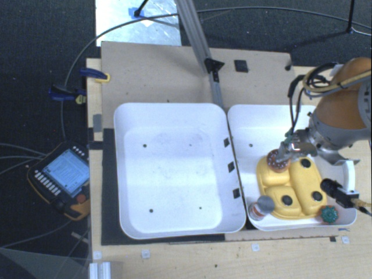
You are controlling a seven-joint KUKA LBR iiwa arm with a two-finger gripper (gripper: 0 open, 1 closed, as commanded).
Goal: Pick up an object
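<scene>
Plywood bench (174, 246) on dark carpet (35, 28).

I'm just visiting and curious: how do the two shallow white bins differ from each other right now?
The left white bin shows a bare floor with small dark dots; the right white bin holds a big yellow plastic toy, a grey-capped piece and a teal ball. The grey arm reaches over the right bin, not the left. Both are shallow, white, round-cornered.
</scene>
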